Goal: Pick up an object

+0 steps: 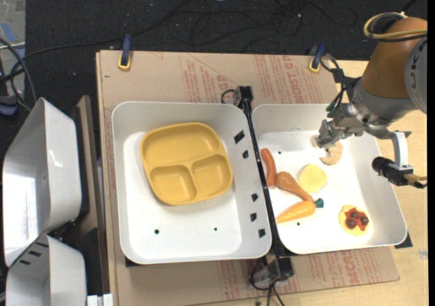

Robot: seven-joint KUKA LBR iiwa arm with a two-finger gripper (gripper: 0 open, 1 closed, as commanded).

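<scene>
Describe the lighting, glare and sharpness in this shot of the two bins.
Camera view: even overhead light with soft shadows; the yellow tray in the left bin is crisp. The right bin floor looks bright, nearly washed out around the carrot and sausage. The gripper over a small tan item is slightly soft. The dark floor at the top is dim.

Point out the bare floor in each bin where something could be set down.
Left bin: a bare strip runs along the near wall, below the yellow tray. Right bin: bare floor at the far-left corner and between the yellow disc and right wall. Crowded: the carrot, sausage, and under the hand.
</scene>
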